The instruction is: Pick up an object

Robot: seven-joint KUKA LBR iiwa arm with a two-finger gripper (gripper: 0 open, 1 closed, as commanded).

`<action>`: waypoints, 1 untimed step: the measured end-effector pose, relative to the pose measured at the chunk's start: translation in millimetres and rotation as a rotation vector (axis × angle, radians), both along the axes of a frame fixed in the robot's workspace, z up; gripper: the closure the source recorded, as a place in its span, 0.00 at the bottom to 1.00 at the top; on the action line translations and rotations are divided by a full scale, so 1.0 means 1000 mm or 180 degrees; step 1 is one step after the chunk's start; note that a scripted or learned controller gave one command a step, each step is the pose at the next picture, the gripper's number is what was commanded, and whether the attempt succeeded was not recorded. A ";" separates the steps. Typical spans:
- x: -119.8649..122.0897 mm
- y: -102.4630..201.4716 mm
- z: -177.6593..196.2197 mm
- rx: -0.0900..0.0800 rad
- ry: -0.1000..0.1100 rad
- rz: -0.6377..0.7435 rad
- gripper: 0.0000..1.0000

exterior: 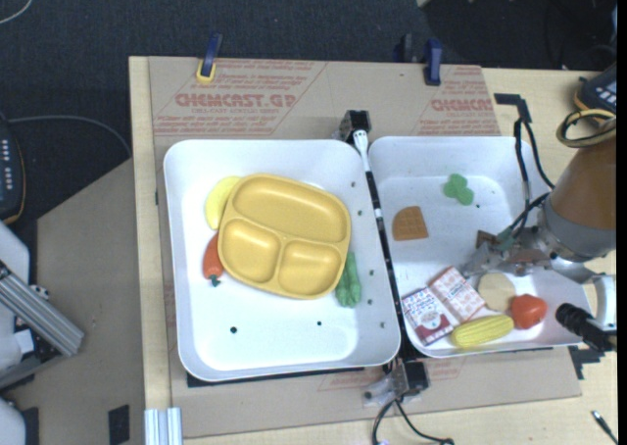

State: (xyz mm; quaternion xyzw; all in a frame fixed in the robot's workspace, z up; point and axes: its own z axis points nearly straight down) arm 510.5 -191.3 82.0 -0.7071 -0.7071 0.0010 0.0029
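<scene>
Grey metal of my gripper (497,255) sits low in the right bin (431,161), near its front edge, just above a pale round piece (497,291) beside a red tomato (528,310); finger state I cannot tell.

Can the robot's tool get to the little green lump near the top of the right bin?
Probably yes. The small green lump lies alone on bare white bin floor, nothing covering it, above the tool.

The arm (588,200) reaches in from the right, pincer (505,255) lowered.
</scene>
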 end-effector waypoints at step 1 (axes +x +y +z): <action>0.001 -0.001 0.013 -0.0010 -0.0021 -0.0003 1.00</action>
